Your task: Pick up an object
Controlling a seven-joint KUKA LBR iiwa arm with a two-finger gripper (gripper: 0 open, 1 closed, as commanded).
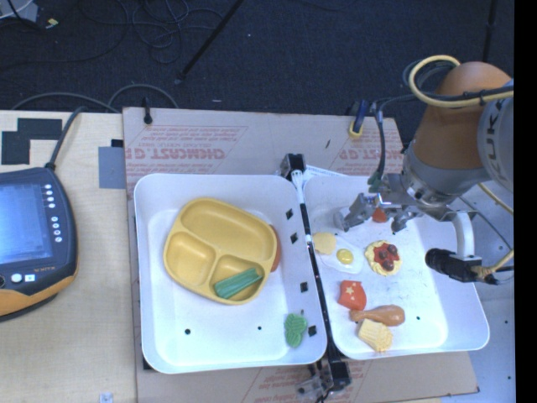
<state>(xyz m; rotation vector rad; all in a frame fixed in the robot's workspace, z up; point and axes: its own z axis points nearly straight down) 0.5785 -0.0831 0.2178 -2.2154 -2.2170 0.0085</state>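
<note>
My gripper (377,217) hangs over the back of the right bin (461,326), its two grey fingers spread apart. A small red piece (380,216) shows in the gap between them; I cannot tell whether it touches either finger. Just in front of the gripper lie a fried egg (345,258), a pale yellow piece (323,243) and a round yellow tart with red topping (384,258). Nearer the front are a red pepper piece (352,294), a brown drumstick (382,315) and a yellow corn piece (374,336).
The left bin (159,326) holds a yellow divided plate (210,233) with a green pod (237,283) in it, and a green broccoli (294,329) by the divider. A teach pendant (29,233) lies at the far left of the bench.
</note>
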